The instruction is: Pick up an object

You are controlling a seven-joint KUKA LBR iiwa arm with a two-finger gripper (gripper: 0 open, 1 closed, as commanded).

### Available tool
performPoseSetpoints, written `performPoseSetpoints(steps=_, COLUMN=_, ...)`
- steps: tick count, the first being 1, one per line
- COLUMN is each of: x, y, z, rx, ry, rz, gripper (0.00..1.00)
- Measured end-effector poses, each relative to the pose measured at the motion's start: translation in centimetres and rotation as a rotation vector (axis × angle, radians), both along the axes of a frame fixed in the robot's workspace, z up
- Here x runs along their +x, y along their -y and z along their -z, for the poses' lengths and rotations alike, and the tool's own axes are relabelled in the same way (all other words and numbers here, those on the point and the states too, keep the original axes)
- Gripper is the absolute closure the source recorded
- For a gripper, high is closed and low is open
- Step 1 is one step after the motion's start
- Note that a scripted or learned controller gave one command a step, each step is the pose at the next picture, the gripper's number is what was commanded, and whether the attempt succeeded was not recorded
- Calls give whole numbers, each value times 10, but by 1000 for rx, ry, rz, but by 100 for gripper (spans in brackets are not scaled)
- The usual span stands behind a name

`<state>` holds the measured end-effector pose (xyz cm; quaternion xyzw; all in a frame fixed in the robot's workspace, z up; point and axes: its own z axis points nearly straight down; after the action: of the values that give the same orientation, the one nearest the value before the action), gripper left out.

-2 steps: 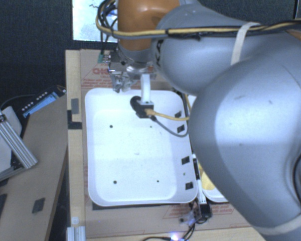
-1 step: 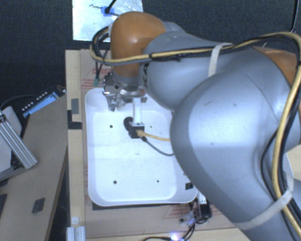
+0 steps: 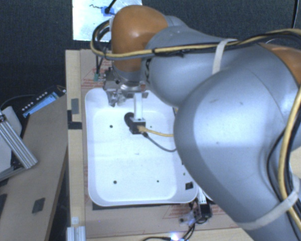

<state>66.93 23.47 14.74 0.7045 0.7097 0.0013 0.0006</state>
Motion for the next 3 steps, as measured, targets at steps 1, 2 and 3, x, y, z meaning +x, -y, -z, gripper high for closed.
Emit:
performPoseSetpoints(steps=1, x=1, y=0, z=-12, rx=1, ry=3, rz=-3, gripper=100)
performPoseSetpoints(steps=2, x=1, y=-1, z=-22, rx=2, ry=4, rz=-5, gripper=100)
performPoseSetpoints(steps=3, x=2, y=-1, z=-34, rx=2, ry=6, rz=-7, gripper=100)
